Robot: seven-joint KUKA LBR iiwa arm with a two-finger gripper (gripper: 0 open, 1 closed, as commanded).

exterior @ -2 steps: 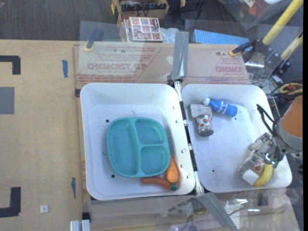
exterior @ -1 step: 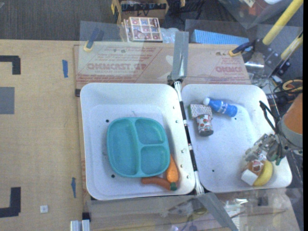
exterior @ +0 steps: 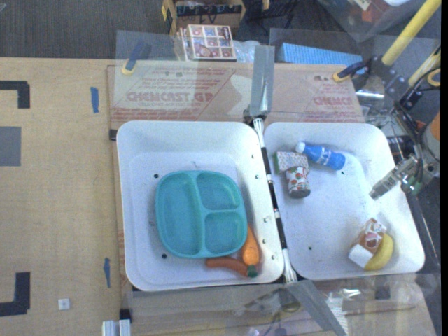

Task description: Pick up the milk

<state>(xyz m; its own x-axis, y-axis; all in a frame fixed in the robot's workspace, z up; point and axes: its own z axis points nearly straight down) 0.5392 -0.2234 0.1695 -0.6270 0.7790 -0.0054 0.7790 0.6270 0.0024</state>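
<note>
Milk [exterior: 367, 243] sits in the near right corner of the right bin [exterior: 329, 257], a small white and brown carton lying tilted, and we see a banana [exterior: 382, 252] pressed right against its right side. Farther back in that same bin we find a blue bottle [exterior: 323, 156] with a white cap lying on its side, a small grey-green box [exterior: 290, 160] just left of it, and a red-patterned can [exterior: 298, 181] touching the box from the front. The jaws [exterior: 385, 185] hang at the right rim of this bin, well apart from the carton and grasping nothing; whether they are released or clenched we cannot tell. In the left bin [exterior: 140, 145] we see a teal divided plate [exterior: 201, 213] and, at its front right edge, a carrot [exterior: 250, 247] beside a reddish sausage [exterior: 225, 264]. Both bins rest side by side on the table [exterior: 56, 187].
</note>
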